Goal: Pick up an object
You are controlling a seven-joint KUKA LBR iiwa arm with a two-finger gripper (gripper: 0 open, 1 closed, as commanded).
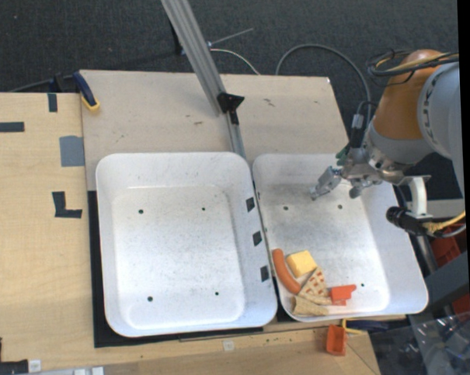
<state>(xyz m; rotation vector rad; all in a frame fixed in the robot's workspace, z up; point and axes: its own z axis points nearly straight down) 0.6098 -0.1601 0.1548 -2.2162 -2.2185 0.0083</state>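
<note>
From my remote station I look down on two white bins side by side on the bench. The left bin [121, 250] holds nothing I can pick out beyond dark specks on its floor. The right bin [395, 288] carries a small heap at its near left corner: an orange-red sausage [284, 271] lying along the left wall, a yellow block [302, 262] touching it on the right, a tan wedge [312, 284] speckled with red just below the block, a paler tan piece [309, 306] at the near rim, and a small orange-red piece [342, 293] just beside the wedge on its right.

The arm [414, 109] enters from the right, its orange band above the grey wrist. The gripper [340, 184] hangs over the far part of the right bin, well apart from the heap. Its two fingers [323, 184] are spread, one toward the left and one toward the right, with nothing between them.

An orange clip [336, 339] sits on the bench edge just below the right bin.
</note>
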